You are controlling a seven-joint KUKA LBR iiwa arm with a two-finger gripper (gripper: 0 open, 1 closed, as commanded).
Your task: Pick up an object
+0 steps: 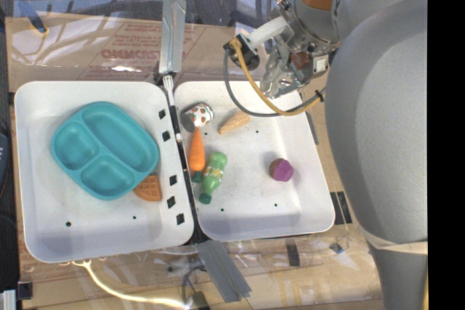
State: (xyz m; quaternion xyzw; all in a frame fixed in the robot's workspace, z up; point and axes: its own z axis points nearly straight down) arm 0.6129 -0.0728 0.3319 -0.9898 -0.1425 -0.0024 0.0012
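- Gripper (280,80): poised above the far edge of the right bin (309,210); whether released or clenched cannot be told; nothing seen in its grasp.
- Candidate objects: cone-shaped piece (233,123) nearest; purple ball (281,170) toward the right edge; carrot (197,149) along the left wall.
- Step: approach. Next, judged: descend over one object.

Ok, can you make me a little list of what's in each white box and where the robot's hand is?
left bin: teal plate with three sections, orange waffle piece at its lower right edge
right bin: carrot, green bottle, purple round toy, tan cone-shaped piece, small white and brown toy
hand: above the right bin's top edge, nothing seen between its fingers
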